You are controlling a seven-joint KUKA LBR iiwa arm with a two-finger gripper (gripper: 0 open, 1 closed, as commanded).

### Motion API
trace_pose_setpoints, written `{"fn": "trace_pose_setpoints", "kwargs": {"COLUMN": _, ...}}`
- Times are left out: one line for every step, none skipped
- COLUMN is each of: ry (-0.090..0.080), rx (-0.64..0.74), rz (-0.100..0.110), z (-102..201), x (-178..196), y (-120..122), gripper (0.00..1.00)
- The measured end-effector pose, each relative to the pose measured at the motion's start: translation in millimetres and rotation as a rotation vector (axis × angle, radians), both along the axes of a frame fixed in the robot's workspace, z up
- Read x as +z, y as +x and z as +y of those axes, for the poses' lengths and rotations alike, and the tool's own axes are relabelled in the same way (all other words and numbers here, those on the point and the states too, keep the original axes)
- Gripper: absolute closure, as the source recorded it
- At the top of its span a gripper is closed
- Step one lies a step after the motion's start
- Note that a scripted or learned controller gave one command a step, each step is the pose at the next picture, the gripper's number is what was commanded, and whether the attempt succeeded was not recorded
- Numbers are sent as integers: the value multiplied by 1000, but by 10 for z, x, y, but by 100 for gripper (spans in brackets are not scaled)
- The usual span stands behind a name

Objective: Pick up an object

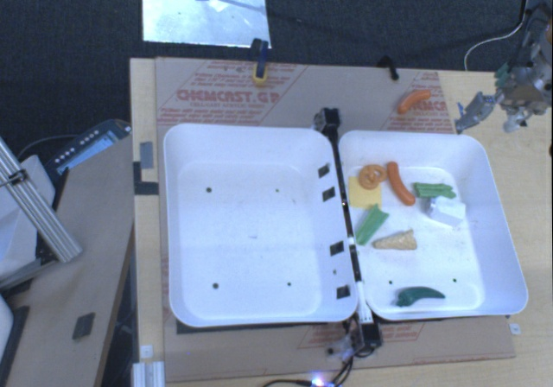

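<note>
Approach is judged to be the step in hand: nothing has yet been lifted, and the gripper (pixel 516 98) is seen at the upper right, outside the bins, above the bench near the far right corner of the right bin (pixel 497 195). Whether it is spread or pressed together cannot be told from this view.

All candidate objects are gathered in the right bin. An orange sausage (pixel 400 183) lies beside an orange ring (pixel 372 175), which touches a yellow block (pixel 364 194); a green piece (pixel 371 225) lies just below the block, close to the divider (pixel 341 204) between the bins. A tan wedge (pixel 395 241) lies near the middle, a green-and-white cluster (pixel 439 201) toward the right, and a dark green pepper (pixel 419 295) sits apart near the front wall. A second sausage (pixel 415 101) lies on the bench outside the bins.

A descent over one isolated item would be called for next (the pepper or the wedge is judged easiest, since open floor surrounds each). Items by the divider leave little room on one side, so a raised rim could be struck there. The left bin (pixel 251 221) offers free space.
</note>
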State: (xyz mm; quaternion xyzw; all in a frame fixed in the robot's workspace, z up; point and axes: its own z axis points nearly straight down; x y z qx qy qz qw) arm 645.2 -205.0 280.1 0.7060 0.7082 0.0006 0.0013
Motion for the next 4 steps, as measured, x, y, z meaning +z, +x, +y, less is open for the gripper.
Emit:
{"fn": "trace_pose_setpoints", "kwargs": {"ry": 5, "rx": -1, "rz": 12, "z": 271, "x": -1198, "y": -265, "gripper": 0}}
{"fn": "trace_pose_setpoints", "kwargs": {"ry": -3, "rx": 4, "rz": -4, "z": 512, "x": -1975, "y": -123, "gripper": 0}}
{"fn": "trace_pose_setpoints", "kwargs": {"ry": -5, "rx": 3, "rz": -13, "z": 491, "x": -1795, "y": -95, "gripper": 100}}
{"fn": "trace_pose_setpoints", "kwargs": {"ry": 0, "rx": 2, "rz": 1, "z": 342, "x": -1356, "y": 136, "gripper": 100}}
